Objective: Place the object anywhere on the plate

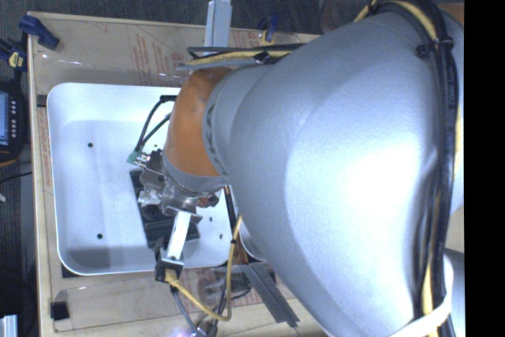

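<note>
The arm hangs over the left bin's right edge; its gripper is buried in wrist hardware, state unreadable, and neither object nor plate can be placed relative to it.

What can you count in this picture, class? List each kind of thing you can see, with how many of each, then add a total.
White bins: 1 in plain sight, the left bin
Robot arms: 1, the grey arm
Orange bands: 1, the orange band
Blue clamps: 1, the blue clamp
Total: 4

Plate: white sliver beside left bin, mostly behind arm.
</note>
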Available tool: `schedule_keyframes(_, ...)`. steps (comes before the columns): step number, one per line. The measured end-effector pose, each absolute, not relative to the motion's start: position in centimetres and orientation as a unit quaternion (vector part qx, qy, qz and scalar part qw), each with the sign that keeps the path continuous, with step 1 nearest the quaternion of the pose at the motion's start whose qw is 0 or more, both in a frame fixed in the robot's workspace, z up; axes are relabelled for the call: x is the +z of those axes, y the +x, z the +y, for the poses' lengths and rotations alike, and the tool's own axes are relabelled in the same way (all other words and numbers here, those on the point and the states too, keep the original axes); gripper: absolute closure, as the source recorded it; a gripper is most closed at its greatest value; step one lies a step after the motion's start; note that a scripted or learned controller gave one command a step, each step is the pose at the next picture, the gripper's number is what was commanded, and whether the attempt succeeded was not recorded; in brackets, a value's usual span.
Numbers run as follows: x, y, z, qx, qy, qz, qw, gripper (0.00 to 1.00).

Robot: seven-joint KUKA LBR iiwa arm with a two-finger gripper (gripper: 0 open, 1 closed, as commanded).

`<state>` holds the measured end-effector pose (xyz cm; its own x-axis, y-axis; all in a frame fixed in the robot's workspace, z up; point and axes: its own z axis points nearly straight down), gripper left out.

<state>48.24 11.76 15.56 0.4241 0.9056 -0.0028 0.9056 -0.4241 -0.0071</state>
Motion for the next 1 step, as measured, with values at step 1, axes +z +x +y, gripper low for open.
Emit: schedule_keyframes(1,15.57,48.25,11.74,0.003,-0.844,-0.536,0.002,0.0)
